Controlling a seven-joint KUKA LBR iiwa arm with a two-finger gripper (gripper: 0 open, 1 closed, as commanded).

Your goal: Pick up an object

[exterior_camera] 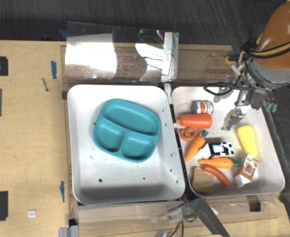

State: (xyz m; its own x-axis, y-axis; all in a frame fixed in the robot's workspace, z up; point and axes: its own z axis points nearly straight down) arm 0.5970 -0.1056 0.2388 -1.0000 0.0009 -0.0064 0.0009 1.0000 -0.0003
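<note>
- Arm (278, 33) enters at 2 o'clock of the view; orange band w/ grey wrist below, cables bunched beside it.
- Gripper (232, 121) hangs over the right bin (278, 181), upper part, pointing down-left. Fingers look slightly spread w/ nothing between them; tips hover above bare bin floor.
- Candidate objs all in right bin. Small can (202, 106) at 10 o'clock from gripper, near. Large orange carrot (194, 121) lies flat at 9 o'clock from gripper, just below the can.
- Yellow piece (247, 139) at 5 o'clock from gripper, close but apart.
- Small round orange item (187, 133) under the large carrot; smaller carrot (195, 148) slants below it, by the bin's left wall.
- Black-and-white block (221, 148) mid-bin; sausage-like orange/red pieces (217, 168) just below it at 6 o'clock.
- Brown bread-like slice (202, 180) at bin's 7 o'clock corner; small printed carton (247, 168) at 5 o'clock, touching or nearly touching the sausage end.
- Left bin (86, 181) holds a teal divided plate (126, 129), 3 compartments, sitting up-centre.
- Bins touch along the middle seam.
</note>
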